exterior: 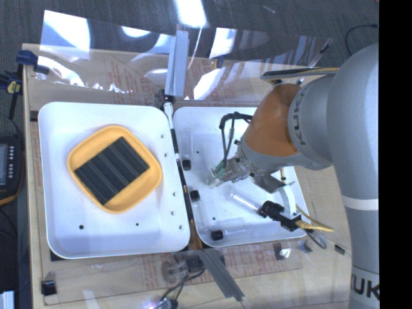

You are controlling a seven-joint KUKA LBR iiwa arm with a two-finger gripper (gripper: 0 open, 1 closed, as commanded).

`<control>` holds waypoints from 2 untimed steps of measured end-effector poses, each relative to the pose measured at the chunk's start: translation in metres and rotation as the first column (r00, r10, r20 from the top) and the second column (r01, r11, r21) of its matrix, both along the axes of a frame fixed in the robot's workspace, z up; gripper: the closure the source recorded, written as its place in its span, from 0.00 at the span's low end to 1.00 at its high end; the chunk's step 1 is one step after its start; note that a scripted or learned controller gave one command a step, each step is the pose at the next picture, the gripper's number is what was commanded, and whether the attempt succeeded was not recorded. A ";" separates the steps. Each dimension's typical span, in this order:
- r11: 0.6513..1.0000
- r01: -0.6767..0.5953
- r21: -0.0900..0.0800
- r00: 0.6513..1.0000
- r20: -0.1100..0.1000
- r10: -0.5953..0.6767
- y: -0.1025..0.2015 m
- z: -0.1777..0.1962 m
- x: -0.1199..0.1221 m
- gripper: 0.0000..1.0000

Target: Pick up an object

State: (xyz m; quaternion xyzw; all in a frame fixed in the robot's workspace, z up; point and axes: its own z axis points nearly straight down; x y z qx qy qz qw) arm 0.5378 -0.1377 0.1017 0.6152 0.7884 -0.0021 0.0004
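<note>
The arm [302, 131] reaches over the right bin [201, 140], and its gripper [217, 174] hangs low above the middle of that bin's white floor. The wrist hides the tip from this angle, so I cannot tell whether the gripper is open or closed, and nothing can be seen held in it.

Just below and to the right of the gripper lies what looks like a clear tube [243, 201], thin and hard to make out against the white. It rests flat on the floor at a slant, near the gripper but apart from it. Further below the gripper, by the front wall, sits a small black piece [217, 235].

Well to the left of the gripper, across the seam between the bins, a yellow pad [116, 167] with a dark ribbed centre lies flat in the middle of the left bin [58, 198]. Both bins sit side by side on the counter [122, 272].
</note>
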 end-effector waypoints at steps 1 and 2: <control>0.968 -0.253 0.004 0.968 0.001 0.253 0.023 -0.003 -0.031 1.00; 0.924 -0.382 0.004 0.924 0.001 0.382 0.006 0.059 0.042 1.00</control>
